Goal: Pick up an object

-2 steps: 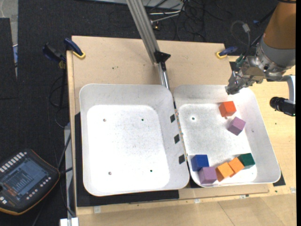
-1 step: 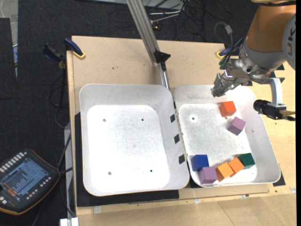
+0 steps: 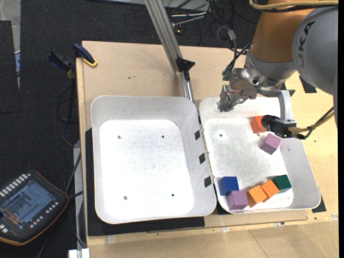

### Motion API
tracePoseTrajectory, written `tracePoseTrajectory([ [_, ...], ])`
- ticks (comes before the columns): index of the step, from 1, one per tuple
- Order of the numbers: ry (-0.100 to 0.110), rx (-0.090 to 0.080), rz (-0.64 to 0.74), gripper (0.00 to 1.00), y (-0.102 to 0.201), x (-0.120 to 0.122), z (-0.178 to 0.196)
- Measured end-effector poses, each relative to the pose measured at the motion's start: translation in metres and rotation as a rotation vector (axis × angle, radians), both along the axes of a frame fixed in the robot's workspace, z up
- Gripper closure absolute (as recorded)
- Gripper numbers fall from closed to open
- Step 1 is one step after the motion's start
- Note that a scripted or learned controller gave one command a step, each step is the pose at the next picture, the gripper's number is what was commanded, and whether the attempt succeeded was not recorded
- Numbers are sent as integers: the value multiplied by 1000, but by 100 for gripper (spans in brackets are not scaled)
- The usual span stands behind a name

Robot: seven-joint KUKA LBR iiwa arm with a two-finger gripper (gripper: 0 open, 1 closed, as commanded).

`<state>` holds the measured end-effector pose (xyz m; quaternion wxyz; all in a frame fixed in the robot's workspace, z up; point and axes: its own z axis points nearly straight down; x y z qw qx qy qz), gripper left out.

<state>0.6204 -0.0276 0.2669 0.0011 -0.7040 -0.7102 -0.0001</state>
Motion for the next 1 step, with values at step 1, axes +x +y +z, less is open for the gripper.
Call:
tracePoseTrajectory([
  [1,-2,0,0,100,55,3,-2],
])
